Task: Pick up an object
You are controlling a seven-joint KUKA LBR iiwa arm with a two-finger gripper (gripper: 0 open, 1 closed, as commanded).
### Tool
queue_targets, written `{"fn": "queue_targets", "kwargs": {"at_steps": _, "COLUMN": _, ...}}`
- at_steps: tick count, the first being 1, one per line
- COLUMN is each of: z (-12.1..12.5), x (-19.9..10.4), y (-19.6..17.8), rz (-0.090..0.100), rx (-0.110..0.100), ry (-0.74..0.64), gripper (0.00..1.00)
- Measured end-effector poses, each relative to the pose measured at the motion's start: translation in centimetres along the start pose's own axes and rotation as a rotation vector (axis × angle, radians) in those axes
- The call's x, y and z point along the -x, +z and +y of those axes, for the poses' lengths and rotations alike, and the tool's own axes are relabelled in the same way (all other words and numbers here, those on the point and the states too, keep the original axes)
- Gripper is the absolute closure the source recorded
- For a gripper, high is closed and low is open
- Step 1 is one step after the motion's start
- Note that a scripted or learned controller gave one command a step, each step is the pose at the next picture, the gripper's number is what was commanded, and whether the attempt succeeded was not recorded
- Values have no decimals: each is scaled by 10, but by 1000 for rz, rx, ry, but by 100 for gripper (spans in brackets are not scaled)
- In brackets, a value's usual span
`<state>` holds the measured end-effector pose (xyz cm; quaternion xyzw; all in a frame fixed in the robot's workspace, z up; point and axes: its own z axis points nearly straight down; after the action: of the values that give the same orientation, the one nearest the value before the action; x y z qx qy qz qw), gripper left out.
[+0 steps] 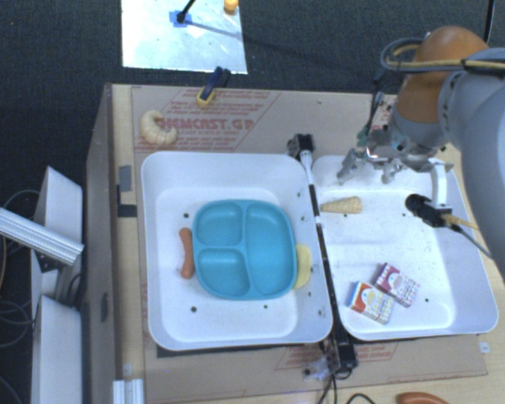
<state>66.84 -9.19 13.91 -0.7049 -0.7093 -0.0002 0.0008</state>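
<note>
The end effector [369, 165] hangs over the far edge of the right bin [475, 310], fingers spread apart with nothing between them. Just nearer, a pale cone-shaped thing [340, 204] lies by the divider. Two small boxes [383, 291] sit toward the bin's near edge. The left bin [164, 310] carries a blue sectioned plate [241, 248] with a sausage [186, 252] beside it.

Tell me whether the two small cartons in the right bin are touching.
Apart. The camera view shows a thin strip of white bin floor between the red-and-white carton and the orange-and-blue carton.
</note>
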Motion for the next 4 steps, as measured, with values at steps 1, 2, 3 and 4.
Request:
{"fn": "queue_targets", "kwargs": {"at_steps": 1, "z": -18, "x": -1, "y": 56, "rz": -2, "rx": 1, "ry": 4, "gripper": 0}}
{"fn": "queue_targets", "kwargs": {"at_steps": 2, "z": -26, "x": 18, "y": 52, "rz": -2, "rx": 2, "ry": 4, "gripper": 0}}
{"fn": "queue_targets", "kwargs": {"at_steps": 3, "z": -91, "x": 4, "y": 55, "rz": -1, "rx": 2, "ry": 5, "gripper": 0}}
{"fn": "queue_targets", "kwargs": {"at_steps": 4, "z": -135, "x": 39, "y": 55, "rz": -2, "rx": 1, "ry": 6, "gripper": 0}}
